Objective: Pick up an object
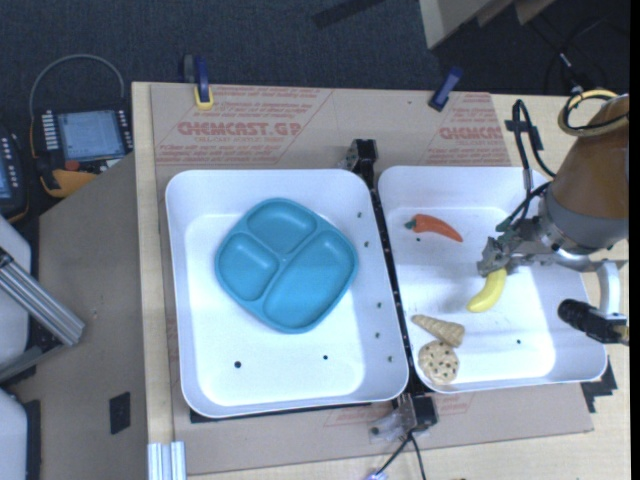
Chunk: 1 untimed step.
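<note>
In the right-hand bin (400,183), the end effector (497,259) is hanging low over the white floor, right at the upper tip of a yellow banana (488,292). From where I am standing I cannot tell how its jaws are set or whether anything is caught in them. The banana is lying tilted near the middle of that bin, its lower end pointing toward seven o'clock. An orange carrot (437,227) is sitting at about ten o'clock from the banana, well apart from it. An ice cream cone (439,328) is lying at about seven o'clock from the banana, and a round cookie (438,362) is resting just below the cone, near the bin's front rim. In the left-hand bin (185,268), a blue divided plate (286,264) is lying flat at the centre. Both bins are sitting side by side on the desk (150,168).
</note>
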Available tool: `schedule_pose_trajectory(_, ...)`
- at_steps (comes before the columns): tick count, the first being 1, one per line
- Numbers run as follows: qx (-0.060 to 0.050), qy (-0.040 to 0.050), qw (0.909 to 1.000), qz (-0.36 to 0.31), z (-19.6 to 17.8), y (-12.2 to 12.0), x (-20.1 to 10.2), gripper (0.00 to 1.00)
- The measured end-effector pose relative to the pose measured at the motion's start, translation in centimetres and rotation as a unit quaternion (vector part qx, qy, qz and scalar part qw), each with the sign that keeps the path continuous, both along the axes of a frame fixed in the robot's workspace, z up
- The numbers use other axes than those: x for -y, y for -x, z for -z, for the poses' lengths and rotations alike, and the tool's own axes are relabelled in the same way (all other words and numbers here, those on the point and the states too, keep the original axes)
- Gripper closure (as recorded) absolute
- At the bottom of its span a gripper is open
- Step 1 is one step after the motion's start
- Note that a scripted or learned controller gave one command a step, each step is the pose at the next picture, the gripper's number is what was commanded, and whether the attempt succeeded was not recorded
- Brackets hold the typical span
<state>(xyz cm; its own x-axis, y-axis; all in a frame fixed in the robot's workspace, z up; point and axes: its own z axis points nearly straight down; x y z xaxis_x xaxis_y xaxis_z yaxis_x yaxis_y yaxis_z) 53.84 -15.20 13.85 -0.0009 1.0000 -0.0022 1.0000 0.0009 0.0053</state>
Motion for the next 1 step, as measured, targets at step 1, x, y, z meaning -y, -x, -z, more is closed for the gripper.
schedule_pose_trajectory(1, 0.001, 0.0002, 1.0000, 0.000, -6.41, -0.23, -0.14, 1.00)
